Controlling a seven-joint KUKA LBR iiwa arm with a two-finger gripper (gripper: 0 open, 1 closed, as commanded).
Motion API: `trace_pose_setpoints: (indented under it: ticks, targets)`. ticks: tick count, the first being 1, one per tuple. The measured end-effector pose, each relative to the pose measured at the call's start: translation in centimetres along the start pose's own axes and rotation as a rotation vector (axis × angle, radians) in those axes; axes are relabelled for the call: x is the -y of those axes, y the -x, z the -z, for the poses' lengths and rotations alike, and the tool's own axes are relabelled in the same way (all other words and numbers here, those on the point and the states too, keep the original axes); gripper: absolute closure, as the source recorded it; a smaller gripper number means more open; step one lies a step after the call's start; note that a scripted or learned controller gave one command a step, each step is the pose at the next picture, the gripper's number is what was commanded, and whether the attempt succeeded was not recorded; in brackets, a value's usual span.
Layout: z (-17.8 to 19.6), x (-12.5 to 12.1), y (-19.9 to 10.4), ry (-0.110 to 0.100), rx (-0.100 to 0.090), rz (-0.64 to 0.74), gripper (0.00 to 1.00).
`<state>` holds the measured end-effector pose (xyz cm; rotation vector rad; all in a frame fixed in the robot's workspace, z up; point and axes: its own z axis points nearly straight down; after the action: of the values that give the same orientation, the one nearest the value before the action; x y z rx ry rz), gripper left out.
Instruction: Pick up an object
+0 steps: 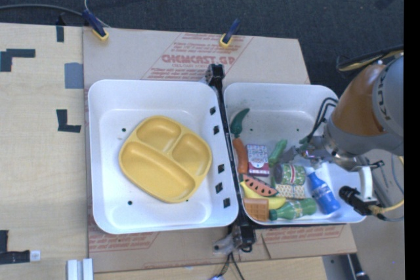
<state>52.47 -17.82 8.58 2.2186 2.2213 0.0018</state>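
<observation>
Left bin [105,160]: yellow divided plate [165,158] at centre. Right bin [289,94]: toy clutter packed toward 6 o'clock. Arm [367,108] enters at 3 o'clock; gripper [303,153] low over the pile, grip state cannot tell. Green can [291,175] just at the gripper's 7 o'clock, blue bottle [323,192] at its 5 o'clock, green pepper [238,120] well off at 10 o'clock
</observation>
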Motion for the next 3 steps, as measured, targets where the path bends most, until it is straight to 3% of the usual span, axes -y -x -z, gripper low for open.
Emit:
trace_pose_setpoints:
  ticks: [1, 2, 3]
  targets:
    - [0.98, -0.03, 0.03, 0.0, 0.001, -0.001, 1.0]
    - [0.98, -0.02, 0.03, 0.0, 0.001, -0.001, 0.0]
    - [1.9, -0.03, -0.02, -0.001, 0.0, 0.0, 1.0]
